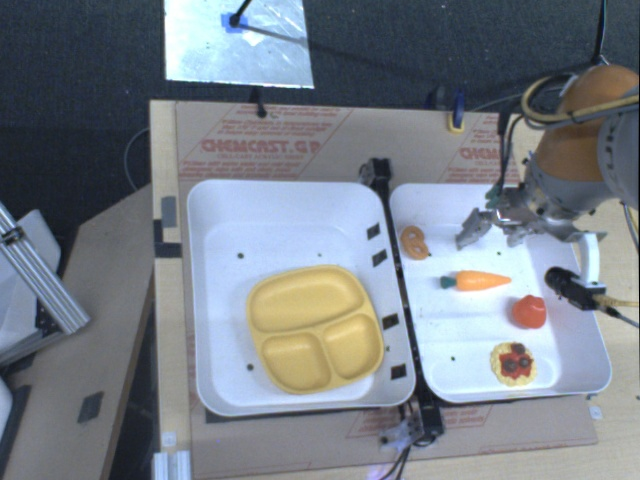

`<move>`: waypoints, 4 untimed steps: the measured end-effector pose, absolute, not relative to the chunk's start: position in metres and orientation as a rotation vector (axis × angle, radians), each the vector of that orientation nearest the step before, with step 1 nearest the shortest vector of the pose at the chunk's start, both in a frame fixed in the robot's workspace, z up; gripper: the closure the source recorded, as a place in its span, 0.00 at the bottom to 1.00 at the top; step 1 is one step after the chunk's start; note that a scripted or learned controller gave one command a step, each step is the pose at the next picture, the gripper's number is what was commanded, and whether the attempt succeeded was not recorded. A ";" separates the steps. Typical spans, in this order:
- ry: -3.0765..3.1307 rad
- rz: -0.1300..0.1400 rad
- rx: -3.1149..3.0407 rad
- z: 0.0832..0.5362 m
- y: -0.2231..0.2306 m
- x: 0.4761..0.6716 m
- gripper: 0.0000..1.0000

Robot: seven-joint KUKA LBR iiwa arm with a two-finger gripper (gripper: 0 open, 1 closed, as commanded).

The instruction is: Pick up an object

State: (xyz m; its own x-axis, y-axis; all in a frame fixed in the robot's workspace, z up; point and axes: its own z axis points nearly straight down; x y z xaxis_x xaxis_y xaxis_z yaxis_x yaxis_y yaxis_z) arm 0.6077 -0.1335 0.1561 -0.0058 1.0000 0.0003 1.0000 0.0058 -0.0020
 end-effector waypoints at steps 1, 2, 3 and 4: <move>-2.221 0.004 -2.218 0.099 -0.143 0.607 0.00; -2.223 0.001 -2.219 0.084 -0.142 0.607 0.00; -2.226 -0.003 -2.221 0.096 -0.143 0.609 1.00; -2.228 -0.006 -2.223 0.155 -0.140 0.602 1.00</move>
